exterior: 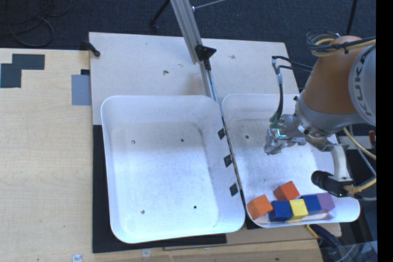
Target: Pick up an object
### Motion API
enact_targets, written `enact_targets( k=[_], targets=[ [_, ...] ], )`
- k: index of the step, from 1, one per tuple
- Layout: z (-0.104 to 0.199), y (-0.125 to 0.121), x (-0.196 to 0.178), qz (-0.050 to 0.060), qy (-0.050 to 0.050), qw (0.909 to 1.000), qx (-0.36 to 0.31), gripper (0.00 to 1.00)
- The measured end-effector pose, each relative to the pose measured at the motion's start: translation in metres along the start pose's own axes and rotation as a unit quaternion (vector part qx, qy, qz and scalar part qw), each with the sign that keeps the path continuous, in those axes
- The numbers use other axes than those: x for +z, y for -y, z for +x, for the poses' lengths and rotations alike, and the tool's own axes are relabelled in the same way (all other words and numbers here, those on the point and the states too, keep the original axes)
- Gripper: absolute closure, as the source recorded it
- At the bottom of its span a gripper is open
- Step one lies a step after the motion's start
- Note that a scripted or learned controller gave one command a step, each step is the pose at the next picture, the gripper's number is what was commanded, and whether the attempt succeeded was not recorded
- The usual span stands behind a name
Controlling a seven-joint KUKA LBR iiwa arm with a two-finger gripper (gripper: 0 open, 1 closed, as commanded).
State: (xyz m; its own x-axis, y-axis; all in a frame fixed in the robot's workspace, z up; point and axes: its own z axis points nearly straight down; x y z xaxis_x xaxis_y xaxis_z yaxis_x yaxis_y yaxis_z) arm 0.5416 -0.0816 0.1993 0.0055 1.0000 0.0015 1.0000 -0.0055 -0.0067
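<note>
Jaws (pixel 274 144) hover above the right bin (pixel 245 108), blocks (pixel 293 200) nearer the camera

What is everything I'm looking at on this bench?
white bins: 2, side by side; left bin, right bin
orange blocks: 2, near corner of right bin
blue blocks: 2, same cluster
yellow block: 1, between the blue ones
purple block: 1, cluster's right end
metal rail: 1, silver, slanting above the bins' divide
arm: 1, grey with orange band
end effector: 1, above the right bin's middle
</note>
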Motion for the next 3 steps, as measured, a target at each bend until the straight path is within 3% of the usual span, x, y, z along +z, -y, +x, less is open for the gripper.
enact_targets(
  k=[1, 2, 3],
  targets=[
    [0.017, -0.030, -0.065, -0.006, 0.001, 1.0000, -0.004, 0.00],
    [-0.004, 0.041, 0.000, 0.003, 0.000, 1.0000, -0.001, 0.00],
    [0.008, 0.029, -0.096, -0.006, 0.001, 1.0000, -0.003, 0.00]
  ],
)
